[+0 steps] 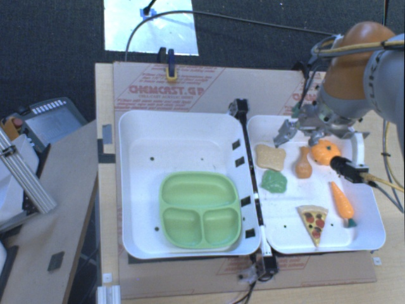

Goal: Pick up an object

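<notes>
While I am hovering the gripper (297,130) over the right bin (367,230), fingers spread and holding nothing, I am judging the bread slice (271,157) just below them nearest; descending squarely comes next.

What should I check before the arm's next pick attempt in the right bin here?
1. Objects within reach in right bin: ok; bread slice, green piece, pizza slice, carrot lie separate.
2. Gripper above right bin's far end: ok.
3. Object held: cannot tell.
4. Small pumpkin free of the arm: not ok, partly covered.
5. Green tray sits in left bin, out of the way: ok.
</notes>
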Robot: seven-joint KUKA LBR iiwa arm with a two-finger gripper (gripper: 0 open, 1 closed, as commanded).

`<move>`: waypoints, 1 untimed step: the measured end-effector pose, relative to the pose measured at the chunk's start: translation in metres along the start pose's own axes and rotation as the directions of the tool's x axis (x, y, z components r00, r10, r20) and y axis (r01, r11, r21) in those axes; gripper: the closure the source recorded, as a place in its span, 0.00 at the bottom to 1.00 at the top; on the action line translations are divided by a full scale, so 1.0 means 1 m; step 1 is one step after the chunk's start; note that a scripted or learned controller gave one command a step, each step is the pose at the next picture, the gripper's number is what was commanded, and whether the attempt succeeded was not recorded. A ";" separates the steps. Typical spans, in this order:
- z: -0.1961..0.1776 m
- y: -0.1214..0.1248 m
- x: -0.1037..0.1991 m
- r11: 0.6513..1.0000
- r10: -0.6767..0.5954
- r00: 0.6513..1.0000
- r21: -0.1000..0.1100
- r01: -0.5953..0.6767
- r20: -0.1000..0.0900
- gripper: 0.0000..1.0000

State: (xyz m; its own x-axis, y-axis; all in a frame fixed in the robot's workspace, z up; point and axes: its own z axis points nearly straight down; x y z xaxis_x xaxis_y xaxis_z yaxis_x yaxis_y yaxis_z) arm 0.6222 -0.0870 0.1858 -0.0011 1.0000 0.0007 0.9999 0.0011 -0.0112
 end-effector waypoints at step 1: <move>-0.007 0.003 0.000 1.000 -0.002 1.000 -0.012 0.002 0.001 0.00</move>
State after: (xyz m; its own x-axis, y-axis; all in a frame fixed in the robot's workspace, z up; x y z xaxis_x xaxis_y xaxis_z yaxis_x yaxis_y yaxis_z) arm 0.6251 -0.0869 0.1928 -0.0028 1.0000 -0.0002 1.0000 0.0028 0.0007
